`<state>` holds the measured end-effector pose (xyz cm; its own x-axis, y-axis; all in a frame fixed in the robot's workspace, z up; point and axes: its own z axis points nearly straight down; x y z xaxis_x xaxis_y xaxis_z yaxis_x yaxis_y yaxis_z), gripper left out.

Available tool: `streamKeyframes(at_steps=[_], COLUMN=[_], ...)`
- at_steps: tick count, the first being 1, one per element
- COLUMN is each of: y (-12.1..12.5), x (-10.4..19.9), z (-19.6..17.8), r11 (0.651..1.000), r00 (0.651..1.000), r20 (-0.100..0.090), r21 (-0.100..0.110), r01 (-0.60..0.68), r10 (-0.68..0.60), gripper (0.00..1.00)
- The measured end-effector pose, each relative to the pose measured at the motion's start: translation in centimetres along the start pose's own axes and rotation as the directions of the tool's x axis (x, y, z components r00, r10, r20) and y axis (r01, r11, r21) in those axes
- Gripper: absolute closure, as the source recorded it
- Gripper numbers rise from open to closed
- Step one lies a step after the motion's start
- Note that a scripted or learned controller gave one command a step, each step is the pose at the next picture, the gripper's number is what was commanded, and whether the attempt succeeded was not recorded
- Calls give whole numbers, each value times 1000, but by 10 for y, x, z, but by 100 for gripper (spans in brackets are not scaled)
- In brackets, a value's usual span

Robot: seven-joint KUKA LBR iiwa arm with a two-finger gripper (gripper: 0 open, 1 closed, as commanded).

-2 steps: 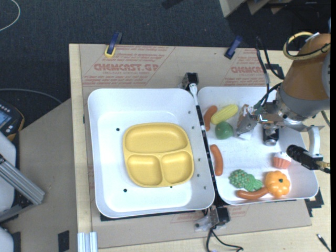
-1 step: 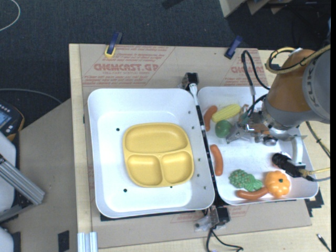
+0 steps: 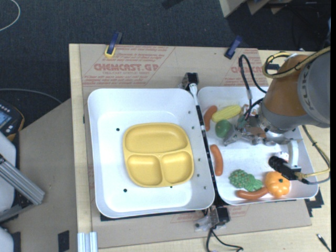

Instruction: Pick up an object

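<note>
Nearest the camera lay a curved reddish sausage (image 3: 252, 194) with an orange pepper (image 3: 277, 185) and a green broccoli piece (image 3: 244, 179) touching it, all below the tool (image 3: 242, 129) in the right bin (image 3: 231, 96). We judged the step to be the reach toward a pick, not yet a lift. The tool hung low over the bin beside a green pepper (image 3: 223, 127), with a yellow corn cob (image 3: 227, 112) just above it. We could not tell how its fingers stood, since the wrist hid them.

We took the green pepper as the likely target, though that is a guess. It looked roundish, with no clear long axis. The corn cob's long axis ran left to right, tilted slightly up toward the tool. Next, the tool would need to centre over one item and close.

To the tool's far left sat a yellow divided tray (image 3: 157, 154).
</note>
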<state>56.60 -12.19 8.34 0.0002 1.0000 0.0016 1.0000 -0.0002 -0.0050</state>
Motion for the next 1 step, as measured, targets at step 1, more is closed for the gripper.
streamKeyframes(at_steps=[1], y=[1], x=[-1], z=[-12], r11=[1000], r00=[1000], r20=[2], r21=[-4], r01=[-1], r10=[2], gripper=[100])
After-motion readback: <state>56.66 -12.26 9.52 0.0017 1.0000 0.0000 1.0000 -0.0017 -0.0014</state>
